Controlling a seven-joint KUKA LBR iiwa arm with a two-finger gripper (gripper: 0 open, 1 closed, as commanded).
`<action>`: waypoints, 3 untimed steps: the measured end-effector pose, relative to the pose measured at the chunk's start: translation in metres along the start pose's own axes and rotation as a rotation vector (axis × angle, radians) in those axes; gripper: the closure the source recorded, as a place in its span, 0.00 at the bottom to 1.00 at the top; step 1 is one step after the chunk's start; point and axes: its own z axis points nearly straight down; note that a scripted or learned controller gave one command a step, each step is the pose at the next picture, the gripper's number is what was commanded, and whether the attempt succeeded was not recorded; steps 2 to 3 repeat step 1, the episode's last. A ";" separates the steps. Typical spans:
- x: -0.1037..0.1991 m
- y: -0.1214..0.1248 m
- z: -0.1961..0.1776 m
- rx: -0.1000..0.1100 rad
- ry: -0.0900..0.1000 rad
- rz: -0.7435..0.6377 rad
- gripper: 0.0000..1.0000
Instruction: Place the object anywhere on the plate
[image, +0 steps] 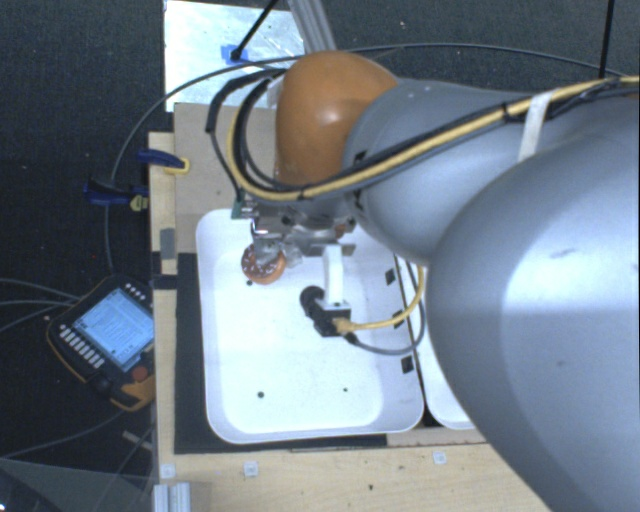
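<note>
White plastic lies under me: the left bin (300, 400), my landmark for everything here. Well to the left of it, off the bench, a handheld control pendant (108, 335) with a lit blue screen rests on the dark floor. Just beyond the bin's far left corner, blue clamps (150, 160) grip the bench edge. Inside the bin, near its far left corner, sits a small round brown-and-pale object (264, 264), and my gripper (268, 240) is right above it, touching or nearly so. My wrist hides my fingers, so I cannot tell how wide they stand or whether they have hold of anything. Toward the bin's middle, a black fitting (320, 310) with a yellow cable hangs from me.
</note>
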 end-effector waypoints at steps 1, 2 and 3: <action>-0.004 0.001 0.000 0.001 -0.002 0.006 0.00; -0.004 0.001 0.000 0.001 -0.002 0.006 0.00; -0.004 0.001 0.000 0.001 -0.002 0.006 0.00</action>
